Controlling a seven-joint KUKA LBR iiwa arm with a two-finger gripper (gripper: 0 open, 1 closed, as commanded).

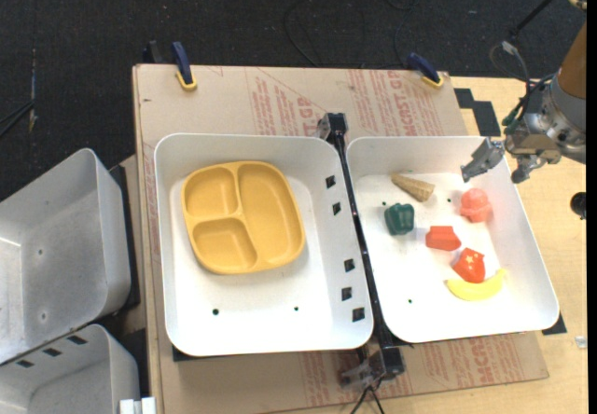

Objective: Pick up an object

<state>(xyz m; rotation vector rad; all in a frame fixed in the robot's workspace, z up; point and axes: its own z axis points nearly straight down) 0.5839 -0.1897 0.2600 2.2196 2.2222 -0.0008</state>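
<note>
The right bin (522, 305) holds several toy foods: a tan cone (413, 186), a green pepper (399, 218), a pink piece (476, 205), a red-orange block (443, 238), a red strawberry-like piece (469, 265) and a yellow banana (476, 287). My gripper (502, 160) hangs over the bin's far right corner, above and just beyond the pink piece. Its two fingers are spread, one at the left (481, 160) and one at the right, with nothing between them.
The left bin (168, 244) holds a yellow divided plate (244, 216). A black divider with clips runs between the bins (353, 244). White tubs (51, 244) stand off the bench at the left. Blue-yellow clamps (184, 65) grip the board's far edge.
</note>
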